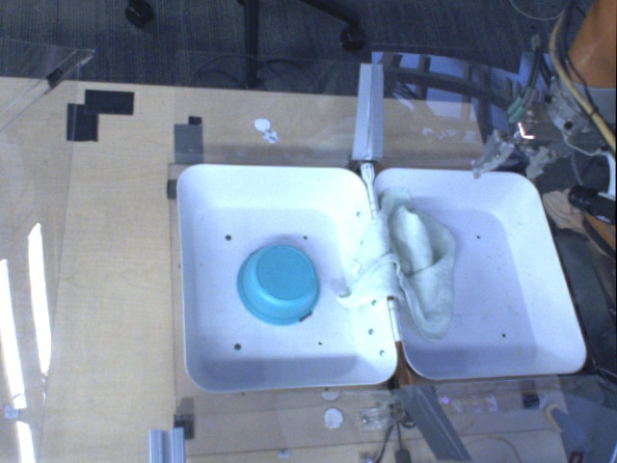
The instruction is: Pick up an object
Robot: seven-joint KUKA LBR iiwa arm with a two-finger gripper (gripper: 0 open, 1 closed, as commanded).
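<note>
A blue bowl (279, 284) sits upside down in the left bin (212, 355). A white cloth (422, 263) drapes over the divide into the right bin (521, 336). The pincer (509, 155) hovers above the right bin's far edge, fingers apart, gripping nothing.

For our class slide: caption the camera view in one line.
Blue bowl in left bin, white cloth draped across both bins, pincer above right bin.

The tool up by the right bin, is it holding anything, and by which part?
Nothing is held. The tool hangs over the right bin's far rim, apart from the cloth and blue bowl.
</note>
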